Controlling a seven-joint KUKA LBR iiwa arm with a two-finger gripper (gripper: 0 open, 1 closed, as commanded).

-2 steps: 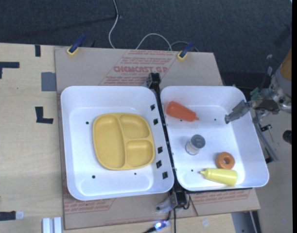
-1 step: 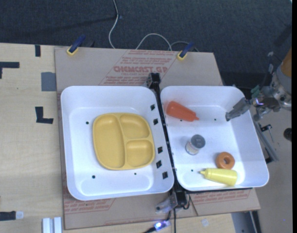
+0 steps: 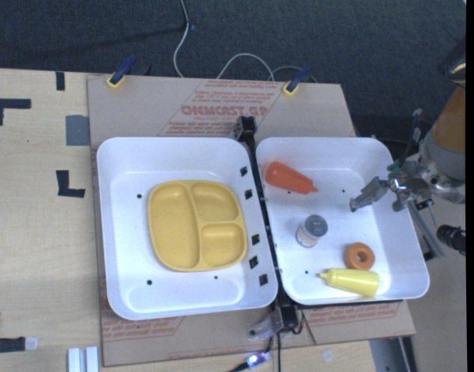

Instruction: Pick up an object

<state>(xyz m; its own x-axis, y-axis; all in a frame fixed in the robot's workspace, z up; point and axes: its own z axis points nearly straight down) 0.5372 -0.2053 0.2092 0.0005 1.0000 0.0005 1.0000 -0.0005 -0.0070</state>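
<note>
The right bin [image 3: 392,285] holds an orange carrot-shaped piece [image 3: 289,177] near its back left. A small grey can [image 3: 311,229] lies in the middle, an orange ring [image 3: 360,256] sits further right, and a yellow squeeze bottle [image 3: 351,281] lies along the front wall. My gripper [image 3: 376,203] hovers over the bin's right side, above and to the right of the can. It is open, its fingers are spread, and nothing is between them.
The left bin [image 3: 116,208] carries a yellow divided plate [image 3: 196,225]. A black clip strip [image 3: 256,208] runs along the seam between the bins. Brown cardboard [image 3: 221,107] lies under both bins, and a white cable [image 3: 244,59] loops behind them.
</note>
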